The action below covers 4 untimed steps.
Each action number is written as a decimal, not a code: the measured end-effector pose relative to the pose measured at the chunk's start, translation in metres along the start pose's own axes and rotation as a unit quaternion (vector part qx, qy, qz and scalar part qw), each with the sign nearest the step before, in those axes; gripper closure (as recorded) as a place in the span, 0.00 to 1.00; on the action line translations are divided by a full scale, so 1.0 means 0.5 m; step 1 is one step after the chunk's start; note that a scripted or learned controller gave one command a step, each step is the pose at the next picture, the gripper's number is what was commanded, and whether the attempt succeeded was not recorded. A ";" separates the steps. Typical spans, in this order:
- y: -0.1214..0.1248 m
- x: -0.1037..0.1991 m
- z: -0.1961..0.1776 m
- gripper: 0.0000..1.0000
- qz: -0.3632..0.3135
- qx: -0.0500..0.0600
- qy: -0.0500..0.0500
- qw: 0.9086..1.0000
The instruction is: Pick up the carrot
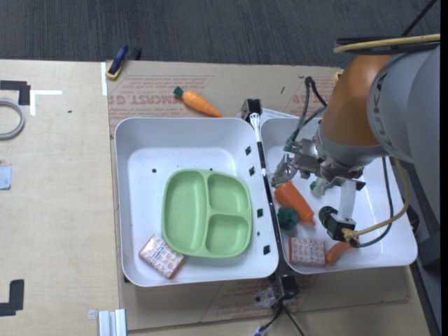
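The hand (290, 168) is hovering at the carrot (295, 200) in the right bin (392, 254); its opening is unreadable. Centring along the carrot's length should help.

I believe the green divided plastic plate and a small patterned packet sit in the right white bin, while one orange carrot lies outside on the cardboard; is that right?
Not quite: the camera view shows the green divided plastic plate and small patterned packet in the left white bin, not the right. The orange carrot does lie outside on the cardboard.
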State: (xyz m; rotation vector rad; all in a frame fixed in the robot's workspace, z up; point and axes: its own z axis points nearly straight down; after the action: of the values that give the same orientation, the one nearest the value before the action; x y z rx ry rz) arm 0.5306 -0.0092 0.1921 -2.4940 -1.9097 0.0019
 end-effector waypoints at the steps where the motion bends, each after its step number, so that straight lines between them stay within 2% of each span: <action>1: 0.000 0.000 0.000 0.00 0.000 0.000 0.000 1.000; 2: 0.000 0.000 0.000 0.00 0.000 0.000 0.000 1.000; 3: 0.008 0.032 0.001 0.00 -0.162 0.000 0.000 0.987; 4: 0.029 0.067 0.000 0.00 -0.385 -0.001 0.000 0.923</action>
State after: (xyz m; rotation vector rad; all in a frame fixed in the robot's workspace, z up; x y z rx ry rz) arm 0.5535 0.0194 0.1922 -1.5662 -2.7248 0.0003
